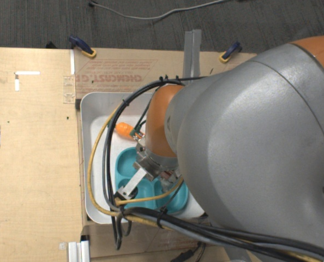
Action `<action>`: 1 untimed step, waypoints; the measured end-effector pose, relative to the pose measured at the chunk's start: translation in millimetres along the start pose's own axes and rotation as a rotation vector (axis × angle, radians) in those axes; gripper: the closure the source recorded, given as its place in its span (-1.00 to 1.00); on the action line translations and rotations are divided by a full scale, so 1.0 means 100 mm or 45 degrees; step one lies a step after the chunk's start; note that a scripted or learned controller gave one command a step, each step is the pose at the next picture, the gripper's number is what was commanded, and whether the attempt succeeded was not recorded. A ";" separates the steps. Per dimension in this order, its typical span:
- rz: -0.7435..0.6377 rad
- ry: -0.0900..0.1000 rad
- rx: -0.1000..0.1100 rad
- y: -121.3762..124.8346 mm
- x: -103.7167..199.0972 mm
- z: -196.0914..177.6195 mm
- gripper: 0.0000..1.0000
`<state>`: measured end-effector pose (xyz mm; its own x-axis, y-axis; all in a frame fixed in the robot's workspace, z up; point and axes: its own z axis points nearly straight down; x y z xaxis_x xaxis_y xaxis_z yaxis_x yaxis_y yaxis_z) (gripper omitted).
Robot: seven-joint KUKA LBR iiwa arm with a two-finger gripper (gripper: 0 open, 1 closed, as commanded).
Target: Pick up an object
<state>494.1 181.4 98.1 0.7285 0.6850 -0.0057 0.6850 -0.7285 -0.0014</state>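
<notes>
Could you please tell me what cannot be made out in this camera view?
Pincer: the orange-banded wrist above it hides what, if anything, it holds.
Teal dish: its right part lies under the grey arm, so its full shape is unclear.
Small orange item: too small to identify.
White bin: its right side is covered by the arm.

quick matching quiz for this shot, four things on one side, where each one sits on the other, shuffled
Things:
1 teal dish
2 orange item
3 blue clamp
4 white tape

Places:
A far edge of the bench
B bare bench left of the bin
C bin's near half, under the wrist
D in the bin, just beyond the dish

Pairs: 1-C, 2-D, 3-A, 4-B
</notes>
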 end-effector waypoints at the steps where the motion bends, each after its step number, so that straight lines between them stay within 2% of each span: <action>1: 0.686 0.003 -0.001 0.18 0.15 0.07 -1.00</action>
<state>517.6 178.3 91.4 0.9767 0.2145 -0.0029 0.2145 -0.9767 0.0018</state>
